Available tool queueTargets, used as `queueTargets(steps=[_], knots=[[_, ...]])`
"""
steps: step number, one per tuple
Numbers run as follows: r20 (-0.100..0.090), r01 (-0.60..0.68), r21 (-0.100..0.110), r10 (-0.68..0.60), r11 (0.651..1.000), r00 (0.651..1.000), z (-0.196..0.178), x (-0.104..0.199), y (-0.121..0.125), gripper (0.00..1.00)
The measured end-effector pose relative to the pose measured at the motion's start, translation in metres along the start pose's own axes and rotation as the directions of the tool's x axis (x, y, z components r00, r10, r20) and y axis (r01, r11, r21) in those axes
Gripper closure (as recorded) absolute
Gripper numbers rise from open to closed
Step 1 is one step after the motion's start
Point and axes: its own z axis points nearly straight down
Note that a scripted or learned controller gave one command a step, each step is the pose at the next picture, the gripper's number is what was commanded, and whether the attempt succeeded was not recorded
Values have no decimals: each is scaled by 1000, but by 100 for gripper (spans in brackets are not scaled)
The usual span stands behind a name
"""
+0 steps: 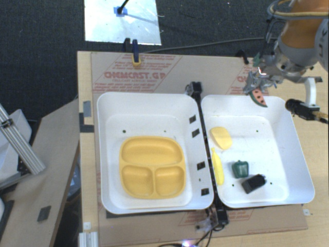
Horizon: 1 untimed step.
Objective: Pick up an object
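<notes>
On the bench (87, 138), the gripper (258, 86) hangs over the right bin's (298, 153) far rim, pinching a watermelon slice (260, 98), while a yellow tray (152, 166) sits in the left bin (110, 138)

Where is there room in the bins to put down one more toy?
The right bin has bare floor along its far and right sides, beyond the yellow chip. Its near-left part is crowded with the banana, green pepper and black block. In the left bin, the yellow divided plate fills the middle; a bare strip lies behind it.
</notes>
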Motion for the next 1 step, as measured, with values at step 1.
queueTargets(steps=[1], knots=[[-3, 3, 9, -3, 1000, 1000, 14, 51, -17, 100]])
